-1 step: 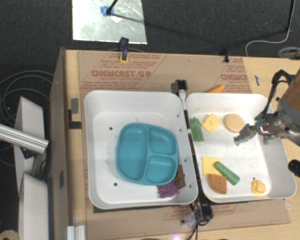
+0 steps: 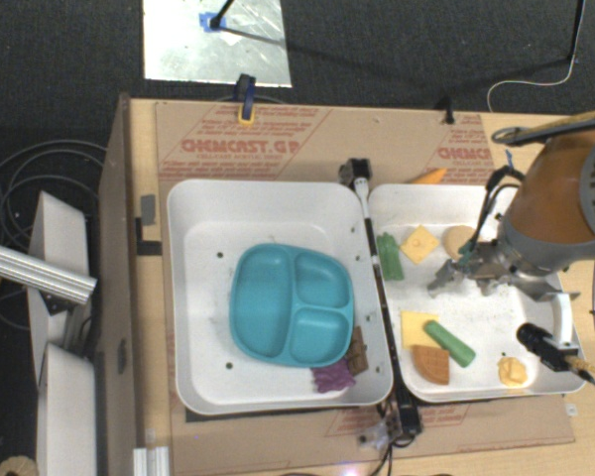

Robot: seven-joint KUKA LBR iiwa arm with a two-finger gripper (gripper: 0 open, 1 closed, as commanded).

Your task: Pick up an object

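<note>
My gripper [image 2: 463, 283] hangs over the middle of the right bin [image 2: 476, 390], its fingers spread open above bare bin floor with nothing between them. Just behind it lie a yellow cheese wedge [image 2: 419, 244] and a beige round piece [image 2: 459, 239]. A green block [image 2: 388, 256] rests against the bin's left wall. Toward the front lie a yellow square slice [image 2: 414, 325], a green cylinder [image 2: 449, 342] across it, a brown waffle piece [image 2: 431, 365] and a small yellow lump [image 2: 513, 370].
The left bin [image 2: 203, 216] holds a blue divided plate [image 2: 291, 303], with a purple piece [image 2: 329, 377] and a brown piece [image 2: 358, 353] at its front right. An orange piece [image 2: 428, 177] lies on the cardboard behind the right bin.
</note>
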